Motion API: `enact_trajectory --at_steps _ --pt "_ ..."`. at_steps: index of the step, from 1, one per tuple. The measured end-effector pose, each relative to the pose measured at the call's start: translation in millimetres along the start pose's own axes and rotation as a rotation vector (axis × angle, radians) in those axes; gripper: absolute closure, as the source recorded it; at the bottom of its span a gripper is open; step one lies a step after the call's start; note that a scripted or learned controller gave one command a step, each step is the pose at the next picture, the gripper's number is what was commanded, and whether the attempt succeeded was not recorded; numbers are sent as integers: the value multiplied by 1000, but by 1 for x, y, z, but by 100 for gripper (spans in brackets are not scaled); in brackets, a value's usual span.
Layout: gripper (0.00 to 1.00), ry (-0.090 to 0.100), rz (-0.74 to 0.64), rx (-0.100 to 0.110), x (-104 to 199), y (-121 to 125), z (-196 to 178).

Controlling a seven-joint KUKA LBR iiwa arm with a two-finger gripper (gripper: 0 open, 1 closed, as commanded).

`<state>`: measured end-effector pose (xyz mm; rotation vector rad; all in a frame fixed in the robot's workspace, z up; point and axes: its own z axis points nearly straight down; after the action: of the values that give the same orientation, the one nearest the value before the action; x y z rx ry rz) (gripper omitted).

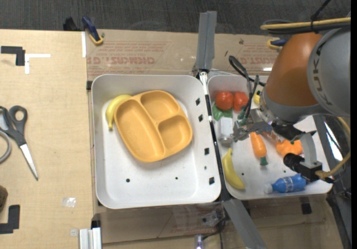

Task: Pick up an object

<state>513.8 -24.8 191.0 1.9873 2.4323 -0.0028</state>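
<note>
My gripper [238, 133] hangs low over the left part of the right bin [254, 186], under the orange band of the arm. Just to its right lies an orange carrot [257, 146]. A small white object [225, 126] sits right beside it on the left, and two red tomatoes [224, 99] lie behind it. A yellow banana [232, 170] rests in front of it by the bin's left wall. A blue bottle [288, 184] lies at the front right. The arm hides the bin's back right part.
The left bin [111, 186] holds a yellow divided plate [153, 124] with a second banana [113, 108] tucked against its left side. Another orange item [290, 146] lies near the carrot. Scissors [21, 136] lie on the bench at far left.
</note>
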Motion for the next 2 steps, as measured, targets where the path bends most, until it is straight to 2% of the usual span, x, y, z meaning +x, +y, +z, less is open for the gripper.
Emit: enact_trajectory --at_steps 1,2 --pt "100 1 -432 0 -52 -14 0" --pt "100 0 -391 -1 -3 19 -46"
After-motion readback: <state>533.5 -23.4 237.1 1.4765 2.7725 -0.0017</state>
